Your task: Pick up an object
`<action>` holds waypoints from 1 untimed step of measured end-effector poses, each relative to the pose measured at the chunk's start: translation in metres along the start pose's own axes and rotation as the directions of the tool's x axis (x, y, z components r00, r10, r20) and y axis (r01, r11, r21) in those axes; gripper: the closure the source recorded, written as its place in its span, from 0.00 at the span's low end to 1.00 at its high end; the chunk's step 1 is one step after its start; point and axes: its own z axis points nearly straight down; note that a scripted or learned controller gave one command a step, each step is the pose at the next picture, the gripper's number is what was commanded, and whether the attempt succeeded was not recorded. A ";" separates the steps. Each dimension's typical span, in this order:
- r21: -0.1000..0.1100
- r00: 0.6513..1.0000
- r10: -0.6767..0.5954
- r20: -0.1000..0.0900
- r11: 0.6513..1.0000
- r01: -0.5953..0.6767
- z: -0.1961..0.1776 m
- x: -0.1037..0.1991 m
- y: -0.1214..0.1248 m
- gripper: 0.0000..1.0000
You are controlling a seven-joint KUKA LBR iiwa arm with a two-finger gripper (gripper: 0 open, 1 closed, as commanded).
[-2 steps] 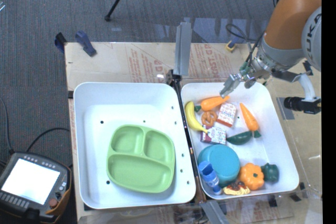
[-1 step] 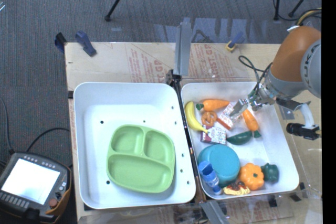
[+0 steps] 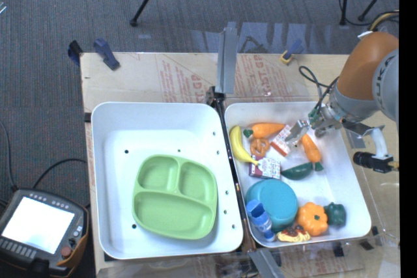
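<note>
Overhead, tool [image 3: 305, 129] above right bin's [image 3: 355, 182] toys, grip state unclear.

Green divided plate [image 3: 174, 196] lay in left bin [image 3: 104, 140]; hand [image 3: 303, 129] hovered above toys in right bin [image 3: 352, 192]

The right bin [image 3: 357, 191] holds toy food: a yellow banana [image 3: 239, 144] by its left wall, two orange carrots [image 3: 267, 129] [image 3: 311, 149], a teal bowl [image 3: 279, 200] upside down, and an orange pumpkin [image 3: 312, 219] near the front.
</note>
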 end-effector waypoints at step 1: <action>-0.006 1.000 -0.003 0.003 1.000 0.003 -0.013 0.000 0.002 1.00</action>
